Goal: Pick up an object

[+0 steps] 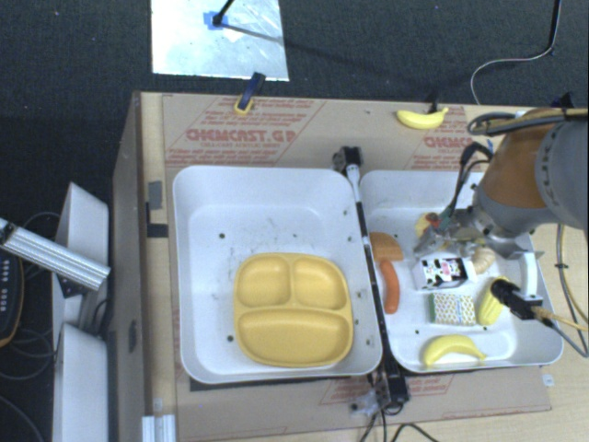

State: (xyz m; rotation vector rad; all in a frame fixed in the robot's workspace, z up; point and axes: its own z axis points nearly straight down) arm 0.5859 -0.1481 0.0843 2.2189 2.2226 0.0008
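The pick is not yet made, as far as this view can show. The arm [515,178] reaches in over the right bin [405,201] and its gripper [440,236] sits low among the clutter near the bin's upper middle, just above a small printed box [443,271] and close to a tan, bun-like piece [385,245]. Whether the tool is apart, together or clamped on anything I cannot tell, since the tip is a blur of grey metal against pale toys; nothing is visibly lifted clear of the bin floor. Every candidate object looks to be lying where it rests: an orange sausage-shaped piece [391,286] along the bin's left wall, a green-speckled block [452,308] just below the printed box, a yellow piece [489,308] beside that block, and a banana [453,349] near the bin's lower edge. The left bin [276,210] holds a yellow divided plate [294,307], well apart from the gripper (and so an unlikely target from this pose). A second banana [421,117] lies on the bench [276,136] outside both bins. My judgement is that the approach is made and the gripper is at or near grasp height, with the printed box or the tan piece the likeliest target. The closing on one object and the lifting of it clear of the bin are left to do.
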